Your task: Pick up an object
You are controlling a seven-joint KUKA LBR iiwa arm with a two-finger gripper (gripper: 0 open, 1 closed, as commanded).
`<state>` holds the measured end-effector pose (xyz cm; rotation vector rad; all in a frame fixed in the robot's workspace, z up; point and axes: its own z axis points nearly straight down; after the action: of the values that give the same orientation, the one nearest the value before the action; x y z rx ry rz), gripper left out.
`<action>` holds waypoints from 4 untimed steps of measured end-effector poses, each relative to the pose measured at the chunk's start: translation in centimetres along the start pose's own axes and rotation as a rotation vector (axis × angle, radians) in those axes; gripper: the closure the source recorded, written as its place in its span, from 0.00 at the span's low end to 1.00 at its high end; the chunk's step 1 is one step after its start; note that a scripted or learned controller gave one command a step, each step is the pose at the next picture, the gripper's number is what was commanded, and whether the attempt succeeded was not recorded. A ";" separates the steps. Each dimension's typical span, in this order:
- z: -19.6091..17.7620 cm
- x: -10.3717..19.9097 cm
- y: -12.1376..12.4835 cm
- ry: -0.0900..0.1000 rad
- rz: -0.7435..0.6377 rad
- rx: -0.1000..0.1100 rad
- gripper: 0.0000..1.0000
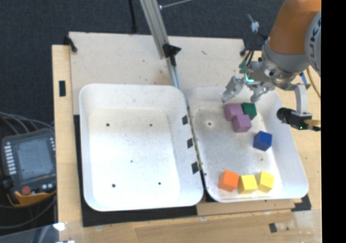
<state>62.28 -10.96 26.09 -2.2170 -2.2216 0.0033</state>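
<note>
My gripper (244,92) hangs over the far end of the right bin (212,139), fingers spread open with nothing between them. Just below it lie two purple blocks (237,117) touching each other, with a green block (249,109) tucked against them on the right. A blue cube (263,140) sits further toward the front. Along the bin's near edge rest an orange cube (228,180) and two yellow cubes (257,182) in a row.
The left bin (135,144) lies beside the right one. A slanted aluminium pole (154,18) rises from the bench behind the bins. A handheld control pendant (27,161) sits off the bench at the left.
</note>
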 end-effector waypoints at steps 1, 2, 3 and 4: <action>-0.2 0.0 0.1 0.000 0.000 -0.005 0.00; 6.1 -0.3 0.0 -0.002 0.004 0.001 0.00; 10.9 -0.9 -0.8 -0.002 0.004 0.001 0.00; 16.1 -1.1 -0.9 -0.002 0.004 -0.001 0.00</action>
<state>61.37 -12.01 9.97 -2.2234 -2.2184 0.0045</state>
